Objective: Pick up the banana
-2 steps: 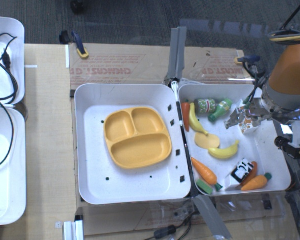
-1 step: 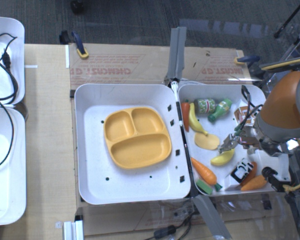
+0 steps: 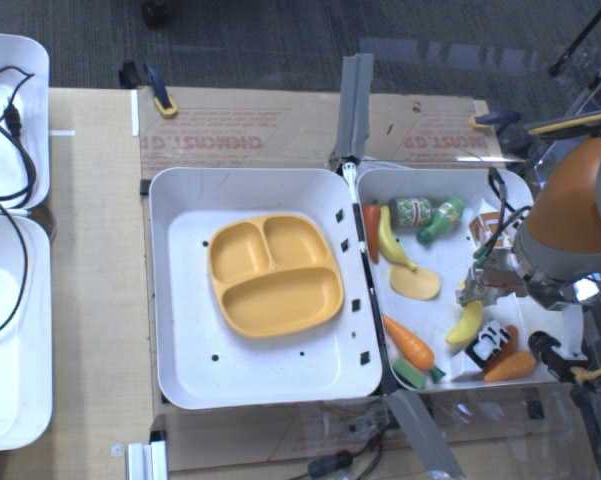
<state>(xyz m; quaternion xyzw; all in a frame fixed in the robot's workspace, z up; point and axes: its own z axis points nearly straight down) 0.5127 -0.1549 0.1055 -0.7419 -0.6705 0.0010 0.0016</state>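
The gripper [image 3: 477,286] hangs just above a banana [image 3: 467,322] at the right bin's [image 3: 432,176] four o'clock; fingers possibly released, cannot tell.

Right bin [image 3: 372,268] crowded: bottle [image 3: 427,214], carrots [image 3: 411,341], bananas [image 3: 393,240] close together. Left bin [image 3: 180,268] open around yellow tray [image 3: 276,274].

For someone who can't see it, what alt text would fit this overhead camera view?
A grey and orange robot arm's gripper reaches into the right bin just above a banana, among toy carrots, a green bottle and a second banana. The left bin holds a yellow divided plate.
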